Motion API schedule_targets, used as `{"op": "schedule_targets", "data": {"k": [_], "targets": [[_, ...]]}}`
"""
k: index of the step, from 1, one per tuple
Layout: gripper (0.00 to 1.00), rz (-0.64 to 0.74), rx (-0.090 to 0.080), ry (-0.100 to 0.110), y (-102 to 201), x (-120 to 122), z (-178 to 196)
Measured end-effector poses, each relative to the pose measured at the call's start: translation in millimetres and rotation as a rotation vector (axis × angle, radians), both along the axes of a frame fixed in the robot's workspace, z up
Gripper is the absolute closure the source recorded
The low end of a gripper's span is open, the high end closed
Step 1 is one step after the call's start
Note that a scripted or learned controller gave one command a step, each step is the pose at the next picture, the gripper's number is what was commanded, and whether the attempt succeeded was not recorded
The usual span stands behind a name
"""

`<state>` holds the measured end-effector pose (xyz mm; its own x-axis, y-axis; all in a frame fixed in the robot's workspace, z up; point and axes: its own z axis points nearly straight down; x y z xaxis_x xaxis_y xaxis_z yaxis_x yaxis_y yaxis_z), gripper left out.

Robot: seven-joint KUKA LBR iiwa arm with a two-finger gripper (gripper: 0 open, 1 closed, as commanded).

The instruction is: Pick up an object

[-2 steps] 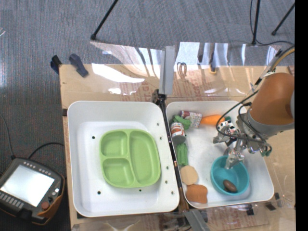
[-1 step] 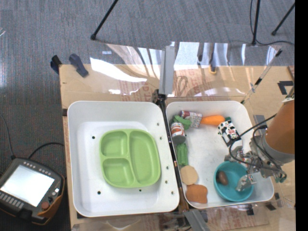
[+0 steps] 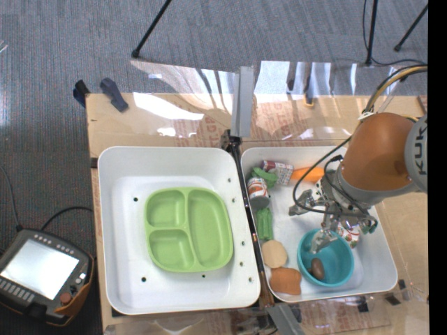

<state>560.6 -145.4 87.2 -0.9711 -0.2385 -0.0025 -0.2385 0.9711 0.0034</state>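
My gripper (image 3: pixel 325 239) hangs over the right bin (image 3: pixel 380 257), just above the near rim of a teal bowl (image 3: pixel 339 265). A small brown object (image 3: pixel 318 269) lies inside the bowl, a little below the gripper. Along the bin's left side are a red-and-white can (image 3: pixel 258 188), a green stick-shaped object (image 3: pixel 265 222), a tan round piece (image 3: pixel 274 253) and an orange-brown piece (image 3: pixel 285 280). Another can (image 3: pixel 277 172) and an orange object (image 3: pixel 308 174) lie at the bin's far edge. A red-and-white item (image 3: pixel 351 236) sits partly hidden under the wrist.
The left bin (image 3: pixel 119 180) holds a green divided plate (image 3: pixel 188 229). A ridge between the two bins (image 3: pixel 248 215) runs front to back. The arm's orange band (image 3: pixel 377 152) looms over the right bin's far right corner. A handheld pendant (image 3: pixel 42 271) lies off the bench at left.
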Motion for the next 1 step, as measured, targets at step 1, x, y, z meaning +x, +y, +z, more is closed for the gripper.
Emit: {"op": "schedule_targets", "data": {"k": [1], "targets": [[0.0, 0.039, -0.003, -0.006, -16.5, -72.8, 1.8]]}}
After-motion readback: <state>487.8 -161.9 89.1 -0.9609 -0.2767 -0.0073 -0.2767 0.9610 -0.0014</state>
